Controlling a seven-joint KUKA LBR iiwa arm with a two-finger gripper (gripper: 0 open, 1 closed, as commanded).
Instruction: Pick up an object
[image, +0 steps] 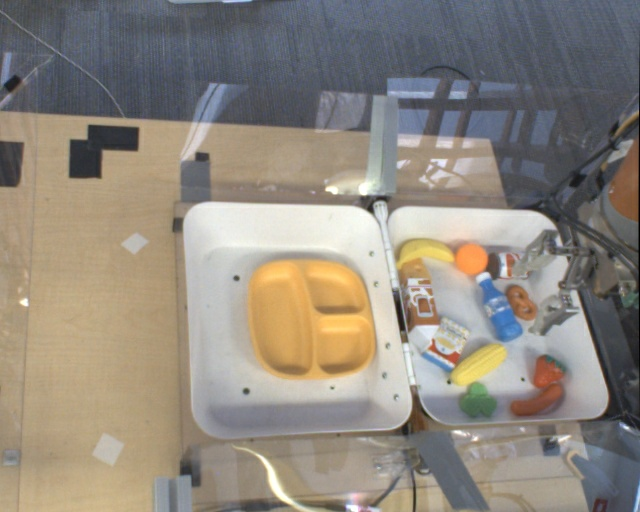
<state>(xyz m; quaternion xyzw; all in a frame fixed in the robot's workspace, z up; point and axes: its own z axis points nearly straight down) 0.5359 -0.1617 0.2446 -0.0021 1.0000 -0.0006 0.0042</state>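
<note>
My gripper (541, 290) hovers over the right edge of the right bin (590, 405), reaching in from the right. Its two fingers are spread apart and open, with nothing held between them. Just left of the fingertips lies a brown pretzel (520, 298). Beside it a blue bottle (496, 308) lies on its side. Further left are an orange ball (471, 259), a banana (424, 250), a brown box (420, 300) and a white carton (446, 343). Near the front lie a corn cob (478, 363), a green broccoli (479, 402), a red sausage (537, 402) and a red strawberry (547, 370).
The left bin (215, 400) holds a yellow divided plate (310, 318). A metal post (380, 150) stands behind the wall between the bins. Cables and the arm's body (615, 200) crowd the right side beyond the right bin.
</note>
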